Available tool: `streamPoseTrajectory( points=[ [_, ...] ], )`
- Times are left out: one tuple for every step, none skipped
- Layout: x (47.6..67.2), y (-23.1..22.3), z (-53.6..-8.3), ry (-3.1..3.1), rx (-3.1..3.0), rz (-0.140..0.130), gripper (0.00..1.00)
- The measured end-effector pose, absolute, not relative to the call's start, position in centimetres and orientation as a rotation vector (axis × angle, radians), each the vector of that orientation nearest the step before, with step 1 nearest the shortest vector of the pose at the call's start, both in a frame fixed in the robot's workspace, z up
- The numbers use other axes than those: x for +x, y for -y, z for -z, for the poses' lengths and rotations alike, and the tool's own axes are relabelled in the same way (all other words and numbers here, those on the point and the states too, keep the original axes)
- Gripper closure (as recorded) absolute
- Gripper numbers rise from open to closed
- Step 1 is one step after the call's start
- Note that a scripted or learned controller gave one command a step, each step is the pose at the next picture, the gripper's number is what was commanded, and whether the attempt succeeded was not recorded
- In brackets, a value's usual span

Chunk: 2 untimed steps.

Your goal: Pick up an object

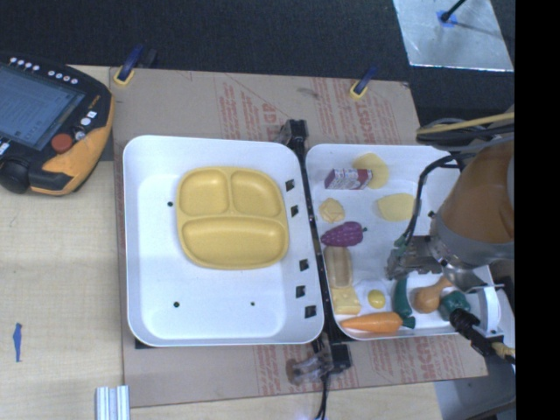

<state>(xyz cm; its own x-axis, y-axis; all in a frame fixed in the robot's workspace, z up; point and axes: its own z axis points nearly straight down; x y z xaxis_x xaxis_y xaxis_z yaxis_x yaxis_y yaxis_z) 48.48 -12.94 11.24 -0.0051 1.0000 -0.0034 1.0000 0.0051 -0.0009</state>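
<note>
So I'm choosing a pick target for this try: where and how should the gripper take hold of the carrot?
Probably across the thick middle of the carrot, coming straight down. It lies flat and lengthwise along the right bin's near wall, so the fingers should close across its narrow width. A yellow block sits close behind it, leaving little room on that side.

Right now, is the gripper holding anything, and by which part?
Cannot tell. The gripper is low in the right bin, between the toy foods, and the wrist hides its tips.

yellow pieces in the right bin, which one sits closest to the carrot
The small round yellow piece, just above the carrot near the bin's front edge. The yellow block beside it is close too, but the other yellow pieces lie farther back.
</note>
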Motion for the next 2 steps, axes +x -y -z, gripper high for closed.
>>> streamPoseTrajectory(
  points=[
    [48.5,12.9,-11.2,-2.225,2.215,0.004,0.0],
    [47.7,9.7,-9.3,-2.215,2.216,0.005,0.0]
  ],
)
